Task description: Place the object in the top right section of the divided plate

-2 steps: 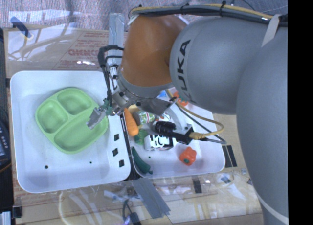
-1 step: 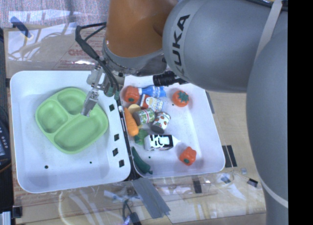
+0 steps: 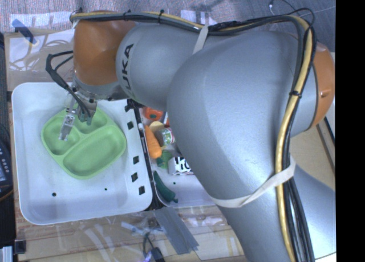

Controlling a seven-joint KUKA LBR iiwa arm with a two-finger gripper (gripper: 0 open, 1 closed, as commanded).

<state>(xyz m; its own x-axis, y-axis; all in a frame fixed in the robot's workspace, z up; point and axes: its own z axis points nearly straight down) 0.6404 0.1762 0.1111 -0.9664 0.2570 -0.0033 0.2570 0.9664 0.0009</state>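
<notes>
Plainly, the step in hand looks like the set-down itself, since the gripper (image 3: 80, 113) hangs low over the divided plate (image 3: 108, 152), a light green dish with three wells that lies in the left half of the left bin (image 3: 34, 198), nearer that bin's far edge than its near one. Starting at the left of the plate, a small pale, silvery-grey object (image 3: 67, 127) lies in the well on the plate's far left side; it is slender and elongated, running from far to near, and too small and blurred to name with any certainty. Just to its right the dark gripper tips reach down over the ridge between that well and the well on the far right side, and whether the claw is parted or closed I cannot tell, nor whether it touches the object at all. To do this step well, I judge the arm should make sure the object ends up wholly inside the far right well, clear of the dividing ridges, and that it is let go low so that a light, thin piece does not bounce or slide into the large near well; as it lies now it seems to sit in the left small well, not the right one, so a short carry across the ridge may be needed. Further right, beyond the wall between the bins, the right bin (image 3: 188, 195) holds a jumble of items, among them an orange carrot-like piece (image 3: 153, 144), mostly hidden beneath the broad grey arm (image 3: 239, 118).
</notes>
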